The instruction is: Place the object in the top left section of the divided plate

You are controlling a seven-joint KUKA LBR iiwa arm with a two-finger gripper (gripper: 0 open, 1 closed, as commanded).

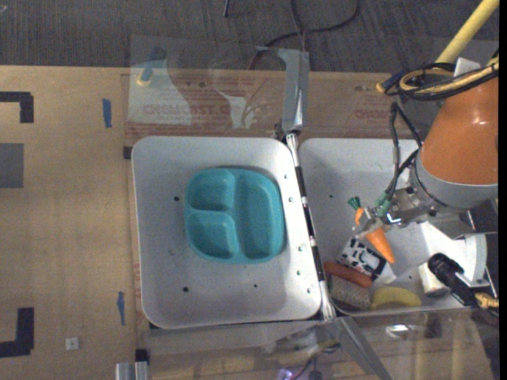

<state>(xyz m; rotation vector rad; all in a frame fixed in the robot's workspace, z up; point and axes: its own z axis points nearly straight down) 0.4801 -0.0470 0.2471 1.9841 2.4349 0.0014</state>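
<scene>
**Arm over the right bin, plate sitting in the left one**

Closest to your camera is the arm's orange band (467,129), bulging in from the right edge of the view, with yellow and black cables looped above it. Below that, the gripper (379,216) sits low over the right bin (333,172), roughly mid-bin toward the near side. You honestly can't tell from this angle whether it's grasping anything or hanging loose; the tip is a mess of small parts and wires.

Just under the gripper you've got a toy carrot (381,242), orange with a green top, angled toward the bin's near edge. Right beside it is a small black-and-white box (363,257). Along the near edge of that bin: a reddish sausage-looking piece (347,274), something grey (348,294) below it, and a yellow item (396,297) next to that. They're all bunched together, touching or nearly so.

The teal divided plate (235,214) is in the middle of the left bin (158,236), well apart from the pile. It has two small sections on its left side and one long one on its right. All three look bare.
</scene>
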